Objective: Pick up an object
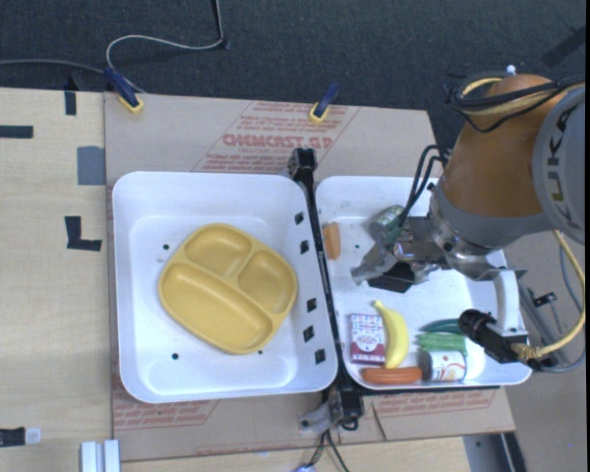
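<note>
My gripper point(385, 266) hangs low over the upper middle of the right bin point(346, 197), at the end of the grey and orange arm point(497, 165). A crumpled silver-green item point(386, 221) lies just above it. Below it a yellow banana point(394, 332) rests beside a small red and white box point(367, 334). Along the bin's front edge are a red-orange sausage-shaped piece point(391, 374), a green item point(439, 340) and a small can point(447, 366). A small orange piece point(332, 242) lies near the bin's left wall. I see nothing held.
The left bin point(138, 362) holds a yellow divided plate point(231, 285). A black divider with clips point(313, 264) runs between the bins. A black fitting with yellow cable point(492, 334) sits at the right bin's right side. Cardboard point(265, 136) lies under both bins.
</note>
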You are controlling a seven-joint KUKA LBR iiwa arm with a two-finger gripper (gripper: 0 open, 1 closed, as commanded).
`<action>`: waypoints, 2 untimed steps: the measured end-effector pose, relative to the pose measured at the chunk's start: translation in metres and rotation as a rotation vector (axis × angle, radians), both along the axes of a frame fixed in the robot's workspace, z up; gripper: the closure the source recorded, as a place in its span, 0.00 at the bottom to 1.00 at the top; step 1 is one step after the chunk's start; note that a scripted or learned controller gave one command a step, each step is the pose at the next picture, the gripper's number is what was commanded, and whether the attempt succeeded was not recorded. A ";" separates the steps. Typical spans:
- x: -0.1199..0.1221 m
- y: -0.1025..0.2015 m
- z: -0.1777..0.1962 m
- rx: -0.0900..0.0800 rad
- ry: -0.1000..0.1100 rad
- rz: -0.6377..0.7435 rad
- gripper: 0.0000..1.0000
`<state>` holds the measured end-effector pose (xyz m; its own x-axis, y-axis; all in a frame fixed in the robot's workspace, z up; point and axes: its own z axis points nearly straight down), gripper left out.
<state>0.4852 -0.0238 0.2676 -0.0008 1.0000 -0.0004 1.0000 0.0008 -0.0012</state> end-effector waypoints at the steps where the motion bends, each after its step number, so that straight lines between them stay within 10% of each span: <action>1: 0.037 0.022 -0.017 0.000 0.001 0.000 1.00; 2: 0.037 0.023 -0.007 0.000 0.002 0.002 1.00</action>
